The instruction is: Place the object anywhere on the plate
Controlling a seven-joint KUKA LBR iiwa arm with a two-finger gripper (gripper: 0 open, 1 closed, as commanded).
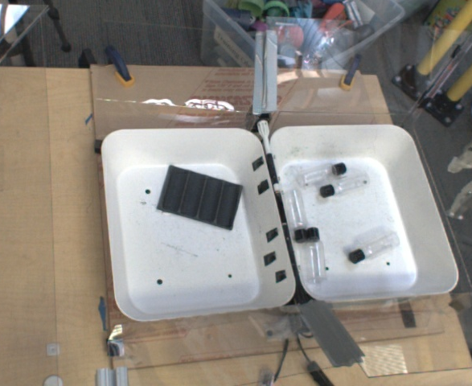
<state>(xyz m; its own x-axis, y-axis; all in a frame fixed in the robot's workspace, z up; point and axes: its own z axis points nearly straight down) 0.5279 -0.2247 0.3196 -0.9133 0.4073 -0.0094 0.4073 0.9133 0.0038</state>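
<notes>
Black and ribbed, the plate (199, 197) lies flat in the left bin (131, 292), toward its far edge and turned a little out of square with the walls. Everything that could go onto it sits across the divider (272, 215): a scatter of clear vials with black caps on the floor of the right bin (433, 276).

Two vials lie near that bin's far edge. The upper vial (320, 173) and the second vial (344, 187) both run roughly crosswise. A third vial (309, 252) lies close beside the divider with its long axis along it and its cap toward the far edge. A fourth vial (374, 246) rests slantwise nearer the bin's near right corner, well apart from the others.

From this vantage, one cannot tell whether the gripper is open or closed.

The arm enters from the right, so the vials look nearer to its reach than the plate. Any carry would likely run leftward over the divider. The fourth vial appears the easiest pick, since it has clear floor on both long sides.
</notes>
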